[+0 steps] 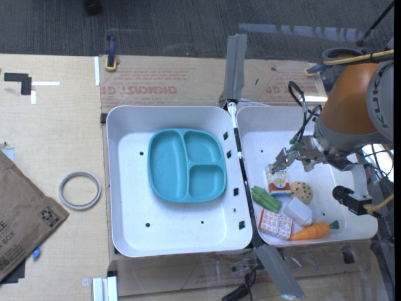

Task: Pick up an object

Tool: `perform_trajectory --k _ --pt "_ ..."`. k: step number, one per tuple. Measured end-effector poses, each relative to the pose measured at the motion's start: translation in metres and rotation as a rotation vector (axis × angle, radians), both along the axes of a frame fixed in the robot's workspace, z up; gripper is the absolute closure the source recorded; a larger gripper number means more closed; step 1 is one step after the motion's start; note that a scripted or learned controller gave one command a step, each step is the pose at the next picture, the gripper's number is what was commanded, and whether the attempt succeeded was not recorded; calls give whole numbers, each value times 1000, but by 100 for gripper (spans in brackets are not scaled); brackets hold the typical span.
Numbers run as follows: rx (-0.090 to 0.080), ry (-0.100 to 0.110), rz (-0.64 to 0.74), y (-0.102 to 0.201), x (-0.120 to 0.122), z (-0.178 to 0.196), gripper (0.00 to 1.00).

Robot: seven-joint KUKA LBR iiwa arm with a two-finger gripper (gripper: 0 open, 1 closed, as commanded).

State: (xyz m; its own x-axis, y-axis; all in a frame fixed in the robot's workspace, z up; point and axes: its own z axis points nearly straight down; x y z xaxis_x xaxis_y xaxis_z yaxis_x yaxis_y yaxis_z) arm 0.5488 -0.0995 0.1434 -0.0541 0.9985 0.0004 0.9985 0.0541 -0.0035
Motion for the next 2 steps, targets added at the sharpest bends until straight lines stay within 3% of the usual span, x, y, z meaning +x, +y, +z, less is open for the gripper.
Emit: perform_trajectory --k 1,2 --pt "0 -2 -18 0 -4 -52 0" --pt "-1 0 -22 -1 -4 -44 100"
